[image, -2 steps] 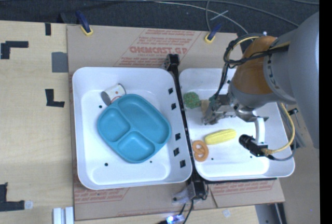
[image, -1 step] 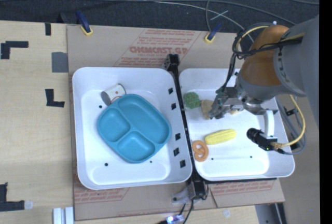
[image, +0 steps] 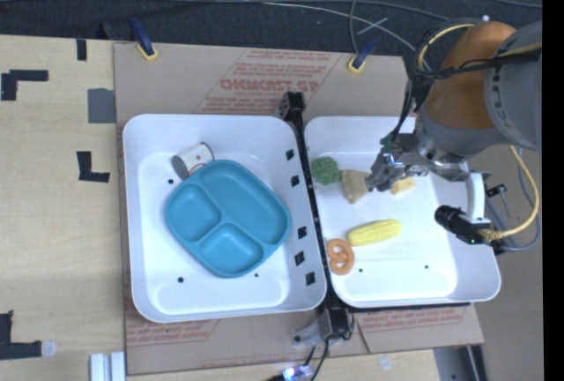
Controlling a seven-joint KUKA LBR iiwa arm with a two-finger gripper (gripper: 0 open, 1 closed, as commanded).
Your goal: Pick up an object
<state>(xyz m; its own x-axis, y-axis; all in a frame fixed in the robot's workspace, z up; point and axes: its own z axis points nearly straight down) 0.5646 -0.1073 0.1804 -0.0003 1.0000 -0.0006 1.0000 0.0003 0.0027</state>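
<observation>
Corn cob (image: pixel 374 233), yellow, lies in the right bin (image: pixel 441 282) with its long axis running left to right, its right end tipped slightly toward the far wall. We see the gripper (image: pixel 384 173) low over the same bin, between a tan piece (image: pixel 354 186) and a pale yellow piece (image: pixel 404 186); we cannot tell how it is set. A green broccoli floret (image: pixel 325 169) sits left of the tan piece, and a pretzel (image: pixel 340 256) lies near the front. In the left bin (image: pixel 150 282) a blue divided plate (image: pixel 227 217) rests beside a small can (image: pixel 191 160) lying on its side
</observation>
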